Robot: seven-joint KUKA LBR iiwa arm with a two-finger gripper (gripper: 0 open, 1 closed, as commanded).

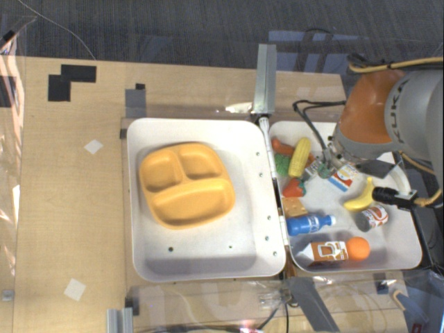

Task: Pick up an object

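Observation:
The right bin (409, 255) holds several small items. A yellow corn cob (300, 156) lies at its upper left beside an orange-red piece (282, 146) and a green piece (283, 164). A red strawberry-like item (294, 186) lies just below them. My gripper (321, 166) hangs low over the bin, right of the corn and left of a small white carton (342, 179). A banana (361, 198), a can (372, 217), a blue bottle (309, 223), an orange (358, 248) and a brown juice box (328, 252) lie further toward the front.
The left bin (257, 255) carries a yellow divided plate (186, 183). A metal post (265, 82) stands between the bins at the back. The grey arm with its orange band (368, 109) and black cables (312, 109) overhang the right bin's back right.

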